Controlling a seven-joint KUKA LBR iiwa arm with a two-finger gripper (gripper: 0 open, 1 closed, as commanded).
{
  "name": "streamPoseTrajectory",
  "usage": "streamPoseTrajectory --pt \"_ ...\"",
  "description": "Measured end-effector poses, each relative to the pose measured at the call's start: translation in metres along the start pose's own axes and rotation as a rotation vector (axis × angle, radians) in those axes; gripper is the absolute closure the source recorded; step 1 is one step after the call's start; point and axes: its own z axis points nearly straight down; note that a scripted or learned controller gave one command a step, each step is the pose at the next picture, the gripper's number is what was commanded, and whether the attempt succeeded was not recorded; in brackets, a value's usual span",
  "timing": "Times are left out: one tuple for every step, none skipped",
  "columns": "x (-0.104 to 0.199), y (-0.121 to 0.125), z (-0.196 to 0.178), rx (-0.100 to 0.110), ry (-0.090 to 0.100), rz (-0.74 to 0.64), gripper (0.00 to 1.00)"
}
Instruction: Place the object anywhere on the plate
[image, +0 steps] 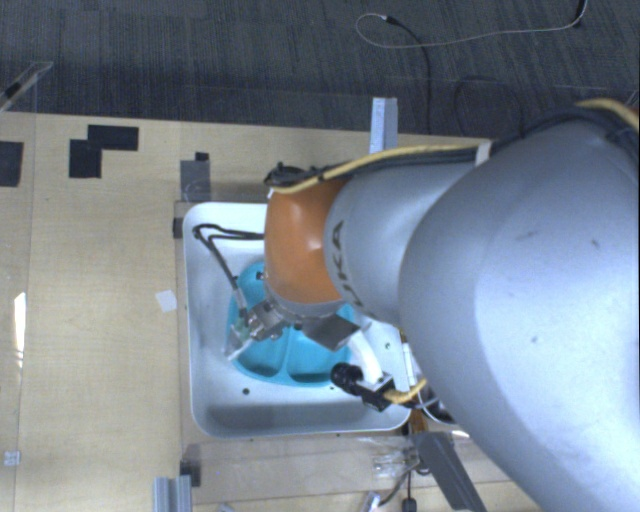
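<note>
Hand (243, 335) poised low over the left part of the blue plate (285, 358) in the white bin (205, 400). Impossible to tell its state or any load. Object itself not identifiable, so direction from the hand can't be judged; plate directly below and rightward

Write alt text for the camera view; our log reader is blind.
A grey robot arm with an orange band reaches from the right over a shallow white bin, its pincer low above a light-blue plastic plate. The arm covers much of the plate.
</note>
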Motion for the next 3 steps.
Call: streamPoseTrajectory --pt "-0.037 -0.055 -0.002 -0.005 0.0 0.005 0.0" --pt "-0.06 -0.069 -0.168 0.006 0.001 -0.031 0.0" --pt "-0.015 -0.046 -0.017 0.014 0.003 0.038 0.0"
